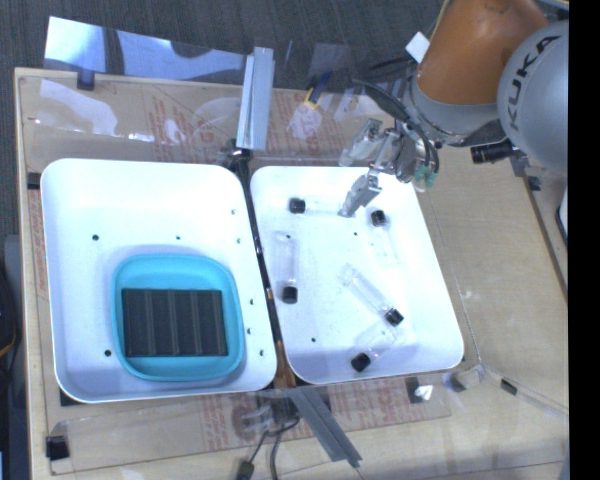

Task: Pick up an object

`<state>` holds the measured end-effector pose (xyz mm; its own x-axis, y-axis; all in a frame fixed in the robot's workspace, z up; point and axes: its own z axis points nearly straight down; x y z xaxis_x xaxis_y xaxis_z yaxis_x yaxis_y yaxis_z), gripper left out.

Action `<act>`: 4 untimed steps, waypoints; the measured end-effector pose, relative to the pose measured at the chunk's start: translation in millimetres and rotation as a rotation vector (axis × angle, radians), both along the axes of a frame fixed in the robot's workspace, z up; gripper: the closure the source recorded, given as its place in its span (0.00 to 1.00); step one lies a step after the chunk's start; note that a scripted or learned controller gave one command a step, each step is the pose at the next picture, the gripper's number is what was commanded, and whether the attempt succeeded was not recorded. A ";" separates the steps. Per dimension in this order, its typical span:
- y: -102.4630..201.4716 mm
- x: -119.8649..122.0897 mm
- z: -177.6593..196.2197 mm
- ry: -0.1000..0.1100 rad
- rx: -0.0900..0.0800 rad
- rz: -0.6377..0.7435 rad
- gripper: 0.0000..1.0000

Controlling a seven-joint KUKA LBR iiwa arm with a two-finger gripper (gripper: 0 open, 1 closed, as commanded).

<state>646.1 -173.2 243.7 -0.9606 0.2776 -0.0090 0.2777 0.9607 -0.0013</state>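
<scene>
Several clear plastic tubes with black caps lie in the right bin. One tube lies near the left wall, another tube lies slanted in the middle, and a third tube rests by the front wall. A small black cap sits alone at the back left. My gripper hangs over the back of the right bin, just left of a capped tube. I see nothing held in it.
The left bin holds a blue tray with a dark ribbed insert. A metal bar stands behind the gap between the bins. The arm's orange band looms over the back right corner.
</scene>
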 end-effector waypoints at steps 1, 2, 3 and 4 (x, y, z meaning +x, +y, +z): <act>-22.8 -12.6 -55.7 0.009 0.001 0.582 0.00; 39.3 -36.0 -90.6 0.009 0.003 0.213 0.00; 4.2 -4.6 -68.7 0.004 0.001 0.046 0.00; 55.4 -59.9 -49.2 0.008 0.001 0.542 0.00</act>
